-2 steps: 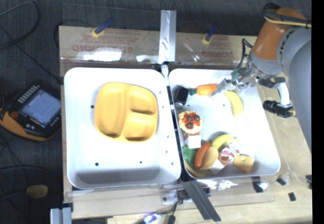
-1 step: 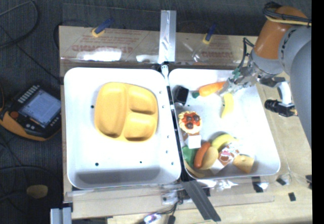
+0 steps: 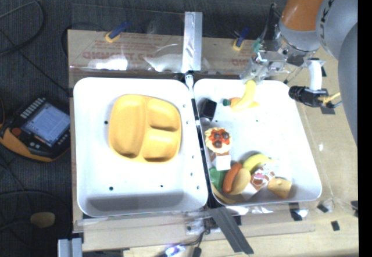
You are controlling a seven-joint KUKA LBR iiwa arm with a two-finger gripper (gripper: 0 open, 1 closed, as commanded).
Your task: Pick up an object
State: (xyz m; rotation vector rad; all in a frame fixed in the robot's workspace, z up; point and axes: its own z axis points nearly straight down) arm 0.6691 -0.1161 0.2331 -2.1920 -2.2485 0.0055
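Reaching in from the right, the single grey arm (image 3: 337, 11) with its orange band carries one gripper (image 3: 254, 78) above the far edge of the right bin (image 3: 305, 151), and a yellow banana (image 3: 246, 97) hangs from it: the fruit's upper tip sits between the fingers, which are closed on it, while its lower end curves down toward the bin's back left part. Two shallow white bins lie side by side. In the left bin (image 3: 93, 186) rests one thing, a yellow divided tray (image 3: 144, 127) with three hollows, near the middle. Besides the held fruit, the right bin keeps a crowded heap along its left wall and near corner; I count about eight pieces there, though they overlap and the tally is unsure. Clear among them are a small black block (image 3: 207, 109) near the back, a round red-and-orange toy with dark spots (image 3: 218, 138), a white cube (image 3: 223, 162) below it, an orange carrot-like piece (image 3: 231, 177), a second yellow banana (image 3: 256, 160), a green piece (image 3: 215, 175) mostly hidden beneath its neighbours, and a tan lump (image 3: 280, 187) at the near edge. Something small and orange lies just behind the hanging banana, too covered to name. Off the bench at the left sits one handheld pendant with a screen (image 3: 40, 125).
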